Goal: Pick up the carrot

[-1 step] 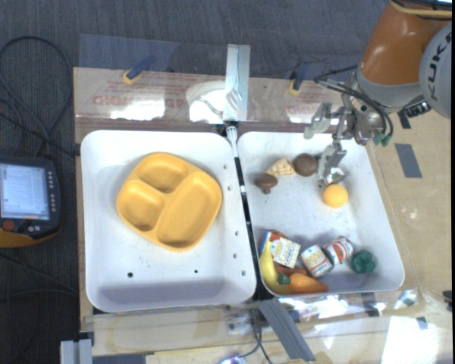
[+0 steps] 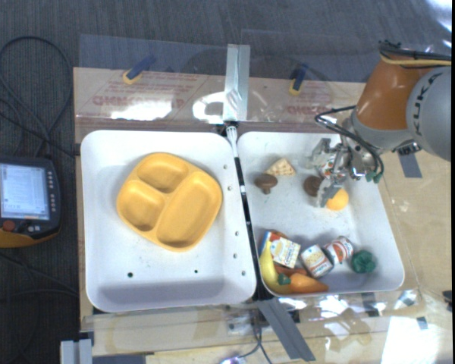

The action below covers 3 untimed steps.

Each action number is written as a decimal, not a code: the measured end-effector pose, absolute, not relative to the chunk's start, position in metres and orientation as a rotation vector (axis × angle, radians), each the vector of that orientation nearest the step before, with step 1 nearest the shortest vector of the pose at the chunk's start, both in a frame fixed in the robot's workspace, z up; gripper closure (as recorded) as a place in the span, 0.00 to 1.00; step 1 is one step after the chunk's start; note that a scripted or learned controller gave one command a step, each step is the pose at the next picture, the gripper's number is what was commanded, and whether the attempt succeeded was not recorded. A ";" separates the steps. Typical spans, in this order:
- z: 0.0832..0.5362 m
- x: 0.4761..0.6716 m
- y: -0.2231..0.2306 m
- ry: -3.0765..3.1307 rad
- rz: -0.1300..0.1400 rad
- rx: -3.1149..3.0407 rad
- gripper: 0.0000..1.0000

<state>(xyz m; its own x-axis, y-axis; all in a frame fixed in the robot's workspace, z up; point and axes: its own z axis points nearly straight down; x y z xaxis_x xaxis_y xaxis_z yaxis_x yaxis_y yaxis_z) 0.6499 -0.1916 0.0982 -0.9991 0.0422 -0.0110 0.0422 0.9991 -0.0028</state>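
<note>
The carrot [image 2: 306,283] lies at the near edge of the right bin [image 2: 379,226], its long axis running left to right, beside a banana [image 2: 267,270]. The pincer [image 2: 335,174] hovers at the bin's far side, so the carrot lies nearer and slightly left. Whether the pincer is apart or together, I cannot tell. No label is legible.

We see dark grey carpet [image 2: 174,10] around a pale wooden table [image 2: 432,226]. A handheld control screen [image 2: 21,199] lies on the floor far from the jaws, its black cable [image 2: 38,74] looping. Glare brightens the table's near edge.
</note>
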 end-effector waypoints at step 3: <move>0.090 0.670 -0.222 3.124 0.000 -0.304 0.00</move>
<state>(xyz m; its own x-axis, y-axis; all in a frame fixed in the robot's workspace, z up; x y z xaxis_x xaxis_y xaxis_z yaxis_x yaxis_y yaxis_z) 0.6704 -0.2224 0.0896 -0.9812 -0.1928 -0.0024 -0.1928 0.9812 0.0000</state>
